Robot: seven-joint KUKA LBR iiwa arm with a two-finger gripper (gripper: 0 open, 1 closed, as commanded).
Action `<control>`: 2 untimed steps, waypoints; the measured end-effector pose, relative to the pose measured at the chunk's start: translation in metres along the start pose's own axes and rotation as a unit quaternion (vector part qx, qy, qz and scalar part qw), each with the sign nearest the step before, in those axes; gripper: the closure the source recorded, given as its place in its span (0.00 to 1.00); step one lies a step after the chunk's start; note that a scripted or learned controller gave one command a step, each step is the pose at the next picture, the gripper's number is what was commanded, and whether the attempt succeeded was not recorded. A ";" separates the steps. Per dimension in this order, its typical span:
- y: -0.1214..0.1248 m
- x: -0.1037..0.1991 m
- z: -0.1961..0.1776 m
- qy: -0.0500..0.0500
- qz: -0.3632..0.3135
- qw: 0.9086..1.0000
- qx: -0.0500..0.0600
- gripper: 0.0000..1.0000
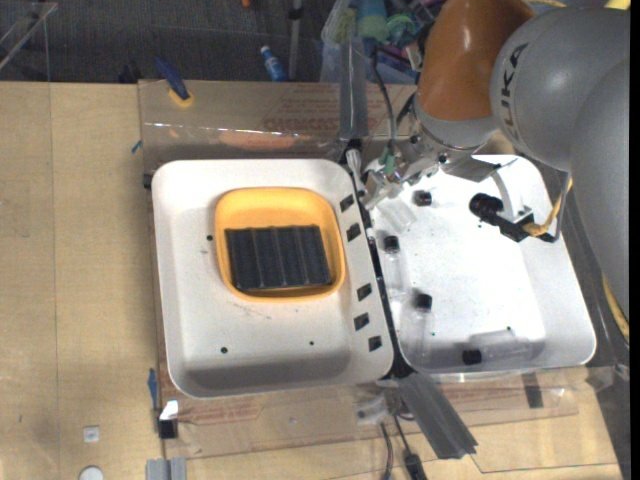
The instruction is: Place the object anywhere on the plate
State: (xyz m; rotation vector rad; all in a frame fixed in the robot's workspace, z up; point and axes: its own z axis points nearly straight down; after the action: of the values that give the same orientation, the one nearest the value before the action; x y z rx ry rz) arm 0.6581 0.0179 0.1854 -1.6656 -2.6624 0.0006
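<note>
A yellow plate (280, 201) with rounded corners lies in the left white bin (190, 318). A black ridged rectangular object (278, 258) rests flat on the plate and covers most of its floor. My gripper (393, 175) hangs over the far left corner of the right bin (520, 308), close to the divider between the bins. It is well to the right of the plate and apart from the black object. Nothing can be seen held in it.
Small black pieces (422, 300) lie scattered on the right bin's floor, one (423, 198) close below the gripper. The grey arm with its orange band (470, 48) looms over the right bin's far side. Bare wooden bench (70, 268) stretches to the left.
</note>
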 end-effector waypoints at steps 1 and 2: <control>0.000 0.000 0.000 0.000 0.000 1.000 0.000 0.00; -0.006 -0.033 0.000 -0.002 -0.042 0.999 -0.002 0.00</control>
State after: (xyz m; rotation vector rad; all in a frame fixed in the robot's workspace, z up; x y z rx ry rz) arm 0.6674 -0.0141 0.1855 -1.5556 -2.7345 -0.0024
